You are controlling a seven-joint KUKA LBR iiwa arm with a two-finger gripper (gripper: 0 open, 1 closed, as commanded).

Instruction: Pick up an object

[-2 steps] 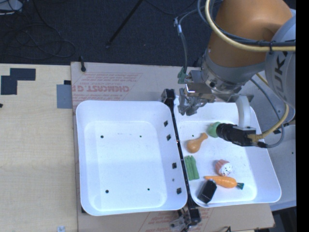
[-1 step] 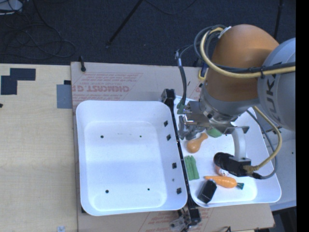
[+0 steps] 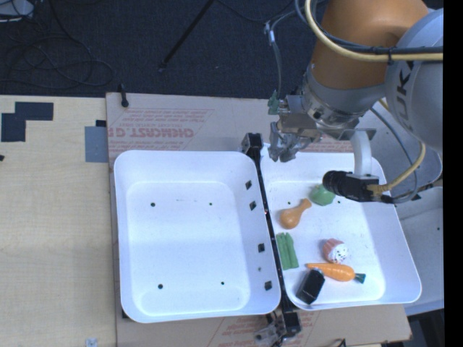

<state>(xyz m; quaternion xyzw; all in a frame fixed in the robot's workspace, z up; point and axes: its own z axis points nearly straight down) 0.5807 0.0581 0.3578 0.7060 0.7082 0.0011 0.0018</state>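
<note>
The tool [image 3: 283, 152] hangs over the far left corner of the right bin [image 3: 391, 230], close to the black divider [image 3: 262, 215] where the two bins meet; I cannot tell whether it is released or clenched, and nothing shows in it. Below it, all apart from one another, lie a tan drumstick-shaped toy [image 3: 294, 214], a green lump [image 3: 323, 195], a green strip [image 3: 288, 251] beside the divider, a pink-and-white ball [image 3: 334, 250], an orange carrot [image 3: 334, 272] and a black block [image 3: 311, 286] near the front rim. The left bin [image 3: 145, 194] offers wide bare floor.
</note>
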